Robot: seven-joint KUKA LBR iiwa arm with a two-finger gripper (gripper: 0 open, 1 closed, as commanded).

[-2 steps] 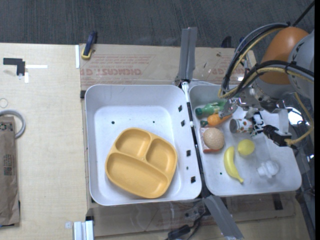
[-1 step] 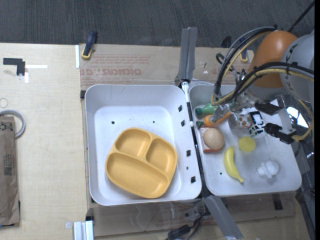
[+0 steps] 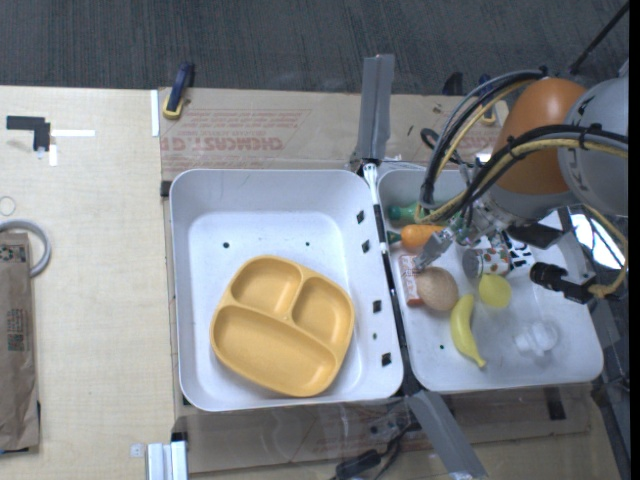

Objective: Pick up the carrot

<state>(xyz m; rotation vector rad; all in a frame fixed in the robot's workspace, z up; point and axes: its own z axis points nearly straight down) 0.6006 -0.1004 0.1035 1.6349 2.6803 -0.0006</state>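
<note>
The bench (image 3: 90,218) carries 2 white bins side by side, touching: the left bin (image 3: 200,268) and the right bin (image 3: 560,368). A sheet of cardboard (image 3: 270,128) lies under their far edges. A brown paper bag (image 3: 15,348) rests at the bench's left edge.

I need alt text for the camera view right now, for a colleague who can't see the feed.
The end effector is down in the right bin, right beside the carrot near the bin's left wall. Close by lie a brown egg-shaped item, a banana and a lemon. The left bin holds a yellow divided plate.
</note>
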